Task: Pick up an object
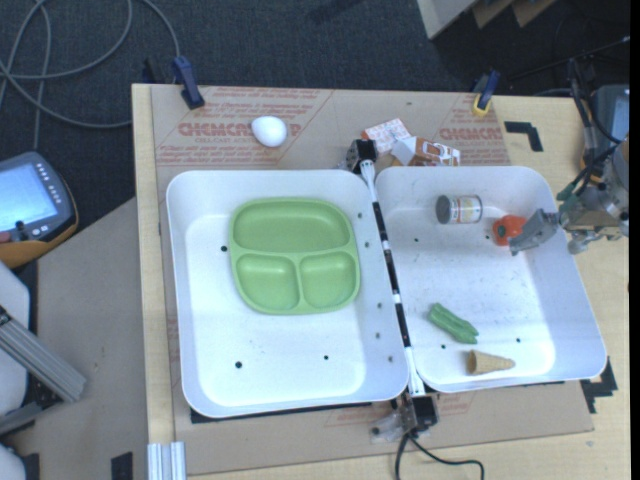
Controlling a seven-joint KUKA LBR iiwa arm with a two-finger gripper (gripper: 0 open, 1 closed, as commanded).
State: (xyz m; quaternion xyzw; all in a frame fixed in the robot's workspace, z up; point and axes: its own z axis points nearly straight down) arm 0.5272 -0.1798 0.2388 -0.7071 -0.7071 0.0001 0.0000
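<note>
the gripper point(528, 232) reaches in from the right edge and sits low over the upper right part of the right bin point(560, 298). its tip lies just beside a small orange-red object point(506, 229), possibly touching it. whether the hand is apart or together cannot be told from this view, and nothing is visibly held.

other candidates lie loose in the right bin: a small jar point(459, 209) on its side near the top, a green pod-shaped piece point(453, 323) lower down, and a tan cone point(489, 363) near the front wall. the left bin point(200, 298) carries a green divided tray point(296, 254).

judgement: approach is made; grasp not confirmed. closing, lifting and clearing the bin all remain.
</note>
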